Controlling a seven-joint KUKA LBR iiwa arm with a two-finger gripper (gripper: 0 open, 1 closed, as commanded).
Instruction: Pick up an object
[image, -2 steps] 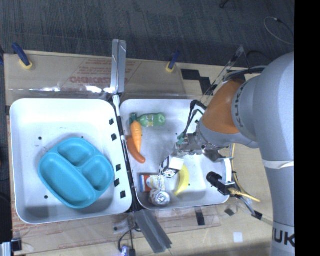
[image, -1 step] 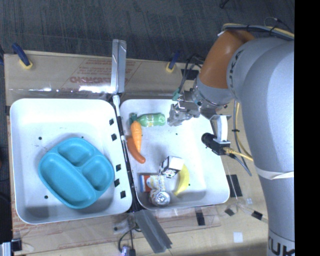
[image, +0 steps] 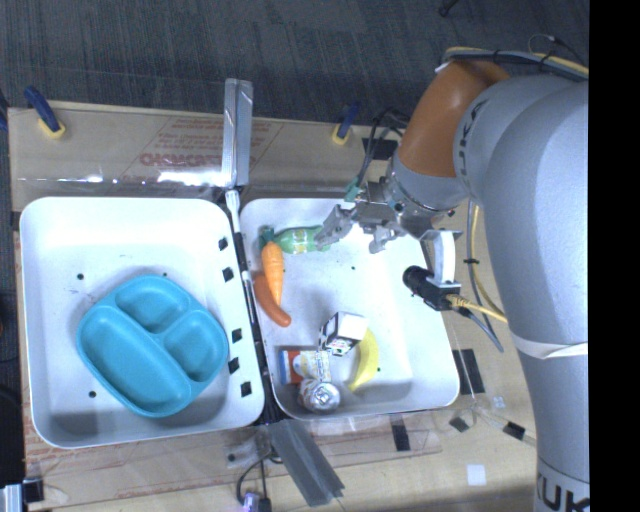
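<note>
Overhead, the gripper (image: 358, 226) is seen parted and empty at the right bin's (image: 425, 345) far edge beside the green object (image: 296, 239); that nearest target is best straddled squarely before closing, clear of the carrot (image: 271, 283).

The grey arm (image: 520, 200) reaches in from the right, its tool (image: 358, 228) angled down leftward.

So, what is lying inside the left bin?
The left bin holds one blue divided tray with three compartments, lying flat. Small dark marks dot the bin floor around it. The floor under the tray is covered, so nothing there can be seen.
</note>
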